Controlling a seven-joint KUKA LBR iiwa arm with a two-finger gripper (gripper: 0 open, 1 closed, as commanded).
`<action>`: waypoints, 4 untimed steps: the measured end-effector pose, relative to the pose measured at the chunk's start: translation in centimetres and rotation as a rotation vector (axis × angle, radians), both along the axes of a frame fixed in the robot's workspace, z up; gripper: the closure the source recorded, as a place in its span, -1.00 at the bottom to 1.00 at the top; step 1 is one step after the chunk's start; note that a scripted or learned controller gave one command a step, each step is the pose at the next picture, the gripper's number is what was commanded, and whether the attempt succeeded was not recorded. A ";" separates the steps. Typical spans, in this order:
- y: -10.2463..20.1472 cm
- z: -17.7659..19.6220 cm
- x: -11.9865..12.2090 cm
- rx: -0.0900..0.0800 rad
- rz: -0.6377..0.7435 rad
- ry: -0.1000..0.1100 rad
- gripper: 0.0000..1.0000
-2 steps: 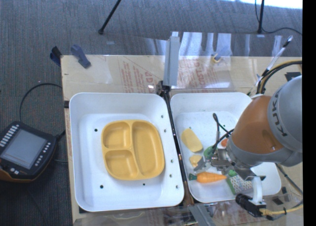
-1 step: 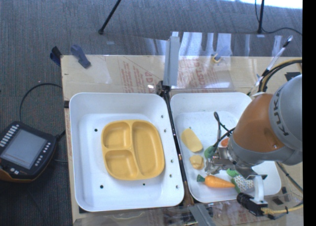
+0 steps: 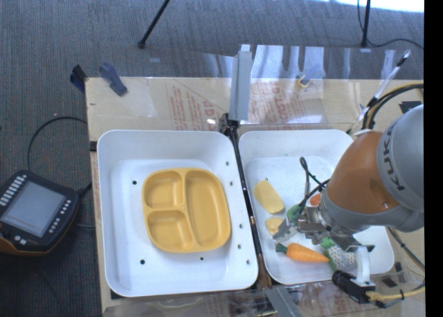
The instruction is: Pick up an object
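Right white bin (image 3: 277, 144) holds an orange carrot (image 3: 306, 254) beside the claw (image 3: 299, 225), grip unclear.

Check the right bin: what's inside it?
The right bin holds a yellow oblong piece, a smaller yellow piece, a carrot and some green bits. The arm covers the bin's right part, so anything under it is hidden.

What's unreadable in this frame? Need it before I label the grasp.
- Gripper, camera view: finger state hidden under the arm's wrist.
- Green item beside it: mostly covered by the arm, identity unclear.
- Red-orange item: only a sliver shows at the wrist edge.
- Carrot: its leafy end is partly covered.
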State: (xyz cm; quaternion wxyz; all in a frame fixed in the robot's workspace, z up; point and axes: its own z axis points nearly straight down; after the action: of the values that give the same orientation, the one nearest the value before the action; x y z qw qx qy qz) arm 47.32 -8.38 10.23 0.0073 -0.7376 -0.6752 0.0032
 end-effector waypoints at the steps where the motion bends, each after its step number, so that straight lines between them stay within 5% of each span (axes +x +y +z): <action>1: -3.1 -1.4 9.2 -0.006 -0.039 -0.015 -1.00; 2: -1.3 -1.6 3.9 -0.003 0.122 -0.010 -1.00; 3: -2.2 -1.6 0.1 -0.003 0.137 -0.009 -1.00; 4: -1.8 -1.6 4.2 -0.005 -0.064 -0.010 -1.00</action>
State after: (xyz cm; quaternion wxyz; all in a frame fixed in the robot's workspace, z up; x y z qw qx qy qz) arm 51.55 -10.19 8.63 0.0020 -0.7589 -0.6512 0.0009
